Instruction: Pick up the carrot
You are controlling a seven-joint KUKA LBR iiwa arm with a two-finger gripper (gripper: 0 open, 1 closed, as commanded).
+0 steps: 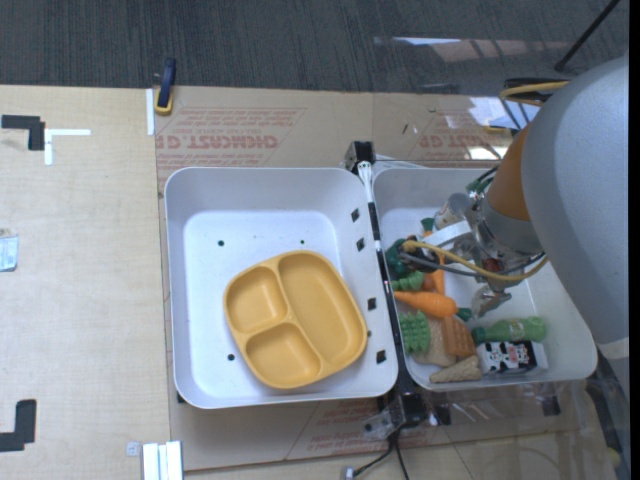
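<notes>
Camera view: the carrot (428, 303) lies in the right bin (565, 353) near its left wall, crowded by toys, the gripper (487, 290) just right of it, its state untellable.

I see a yellow divided plate (293, 318) in the left bin (190, 268); a milk carton (508, 356) lies in the right bin (570, 363).

Probably lab: cardboard-lined bench (80, 298), white bins (180, 298), carpet floor (300, 18).
</notes>
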